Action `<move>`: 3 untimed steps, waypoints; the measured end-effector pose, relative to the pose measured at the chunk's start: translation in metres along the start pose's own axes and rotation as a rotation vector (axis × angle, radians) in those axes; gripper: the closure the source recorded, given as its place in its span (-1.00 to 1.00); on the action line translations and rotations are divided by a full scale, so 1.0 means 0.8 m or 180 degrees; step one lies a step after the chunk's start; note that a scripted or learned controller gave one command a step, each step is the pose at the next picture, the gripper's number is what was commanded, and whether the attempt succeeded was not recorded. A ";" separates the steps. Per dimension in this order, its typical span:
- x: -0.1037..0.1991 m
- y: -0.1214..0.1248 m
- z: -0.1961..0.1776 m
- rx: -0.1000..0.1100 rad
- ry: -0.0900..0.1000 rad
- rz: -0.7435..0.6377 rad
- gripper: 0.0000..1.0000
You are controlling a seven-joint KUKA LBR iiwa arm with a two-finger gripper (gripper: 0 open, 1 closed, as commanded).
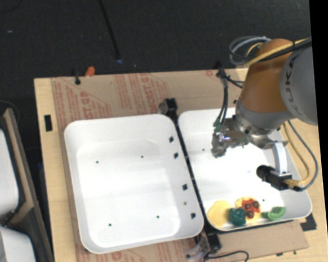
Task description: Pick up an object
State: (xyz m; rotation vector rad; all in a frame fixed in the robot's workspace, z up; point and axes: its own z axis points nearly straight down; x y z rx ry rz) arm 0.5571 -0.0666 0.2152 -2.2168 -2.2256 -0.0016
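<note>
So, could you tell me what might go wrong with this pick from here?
1. The gripper sits near the right bin's upper part, while the toys, yellow, teal, red and green, lie along its bottom edge: closing here would likely grab nothing.
2. The toys are bunched together, so a grasp may catch two or knock one aside.
3. They hug the bin wall, so a finger could hit the rim.

Left bin (128, 181) open; toys (246, 210) crowd right bin's (213, 180) near edge.
</note>
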 end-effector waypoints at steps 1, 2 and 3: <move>0.053 -0.018 -0.002 -0.0001 0.0000 0.0002 1.00; 0.117 -0.030 -0.022 -0.0005 0.0001 0.0000 1.00; 0.180 -0.046 -0.036 -0.0003 0.0001 -0.0001 1.00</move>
